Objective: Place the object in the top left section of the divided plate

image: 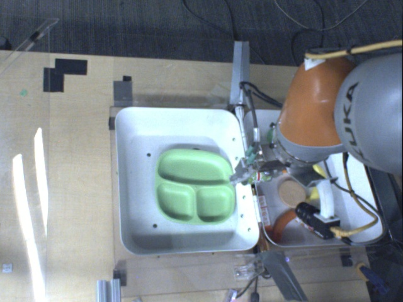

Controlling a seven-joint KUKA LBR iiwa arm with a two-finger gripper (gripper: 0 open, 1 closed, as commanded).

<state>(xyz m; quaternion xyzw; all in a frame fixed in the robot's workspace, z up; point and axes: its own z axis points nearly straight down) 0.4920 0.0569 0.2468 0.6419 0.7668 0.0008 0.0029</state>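
Looking down, you see the big grey and orange arm (327, 106) covering most of the right bin (371, 168), so the things under it are hard to make out. A round tan thing (291, 192), a bit of yellow (326, 197) and a reddish-brown thing (283, 222) peek out there. You cannot tell which one is the object. The green divided plate (194, 184) lies in the left bin (132, 168), its long side running left to right, with one wide section on top and two small ones below. The hand (247, 168) sits at the wall between the bins, just beside the plate's right edge. It is small and blurry, so you cannot tell how it stands.
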